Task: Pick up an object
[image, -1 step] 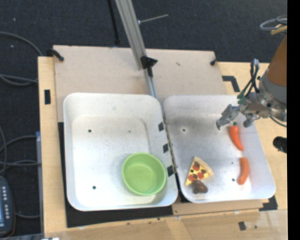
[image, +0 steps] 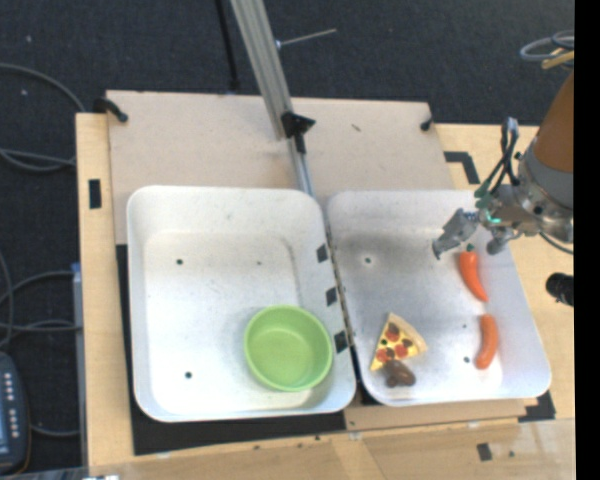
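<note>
In the right bin [image: 380, 228], near its right side, an orange sausage-shaped piece [image: 471, 275] lies on the floor. My gripper [image: 472, 241] hangs just above that piece's upper end. It is open, with one grey finger [image: 448, 240] to the left and the other to the right. Nothing sits between the fingers. A second orange piece [image: 488, 341] lies lower down by the bin's right wall. Towards the front of this bin are a toy pizza slice [image: 398, 339] and a small brown lump [image: 400, 374] touching its lower edge.
The left bin [image: 180, 268] holds a green bowl [image: 288, 346] at its front right corner. A slanted aluminium post [image: 265, 58] rises from behind the bins. Cables lie on the dark floor at the left.
</note>
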Robot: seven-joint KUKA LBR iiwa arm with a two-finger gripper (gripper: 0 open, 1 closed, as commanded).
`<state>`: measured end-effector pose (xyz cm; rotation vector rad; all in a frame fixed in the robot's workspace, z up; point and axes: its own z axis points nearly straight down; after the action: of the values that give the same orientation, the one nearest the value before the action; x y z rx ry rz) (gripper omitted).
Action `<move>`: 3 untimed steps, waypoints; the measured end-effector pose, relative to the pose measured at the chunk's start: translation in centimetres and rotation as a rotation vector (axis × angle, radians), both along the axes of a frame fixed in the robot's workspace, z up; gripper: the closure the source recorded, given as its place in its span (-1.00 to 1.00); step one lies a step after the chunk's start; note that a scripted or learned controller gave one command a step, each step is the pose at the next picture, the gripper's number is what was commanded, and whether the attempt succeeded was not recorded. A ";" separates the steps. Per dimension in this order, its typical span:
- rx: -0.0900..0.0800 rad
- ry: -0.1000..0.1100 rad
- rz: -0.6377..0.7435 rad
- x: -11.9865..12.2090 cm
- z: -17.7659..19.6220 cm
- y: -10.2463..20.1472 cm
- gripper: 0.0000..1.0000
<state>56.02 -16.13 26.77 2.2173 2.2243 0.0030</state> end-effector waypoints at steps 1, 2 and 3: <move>-0.003 0.005 -0.005 -0.6 -4.5 -0.7 -1.00; -0.003 0.005 -0.005 0.0 -9.2 -1.3 -1.00; -0.002 0.007 -0.005 -0.3 -15.1 -2.3 -1.00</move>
<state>55.73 -18.46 11.68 2.2250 2.2210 -0.0075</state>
